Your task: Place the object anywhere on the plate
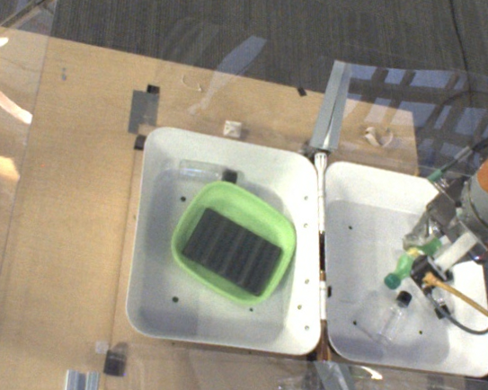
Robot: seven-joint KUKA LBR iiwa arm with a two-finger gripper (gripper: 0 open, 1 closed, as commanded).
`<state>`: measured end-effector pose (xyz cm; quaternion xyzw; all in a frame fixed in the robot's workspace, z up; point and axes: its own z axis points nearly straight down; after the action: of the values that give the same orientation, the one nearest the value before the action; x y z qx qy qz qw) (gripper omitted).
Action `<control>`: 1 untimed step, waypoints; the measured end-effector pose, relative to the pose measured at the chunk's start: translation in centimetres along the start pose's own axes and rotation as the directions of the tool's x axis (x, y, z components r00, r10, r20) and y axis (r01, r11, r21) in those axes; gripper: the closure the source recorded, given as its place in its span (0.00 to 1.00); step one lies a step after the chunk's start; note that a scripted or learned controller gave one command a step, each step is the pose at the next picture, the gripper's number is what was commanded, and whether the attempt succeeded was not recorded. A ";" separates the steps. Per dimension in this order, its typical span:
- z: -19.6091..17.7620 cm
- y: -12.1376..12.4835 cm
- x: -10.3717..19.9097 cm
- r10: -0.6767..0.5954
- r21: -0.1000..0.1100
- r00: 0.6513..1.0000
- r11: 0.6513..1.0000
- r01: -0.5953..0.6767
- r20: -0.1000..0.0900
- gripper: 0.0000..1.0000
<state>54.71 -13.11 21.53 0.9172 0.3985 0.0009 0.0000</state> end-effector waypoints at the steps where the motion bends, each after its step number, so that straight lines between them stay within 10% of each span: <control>1: 1.0 -4.3 3.4 -0.148 0.000 0.989 0.989 0.148 0.000 1.00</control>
<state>53.84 -7.71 20.57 0.8851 0.4653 0.0009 0.0001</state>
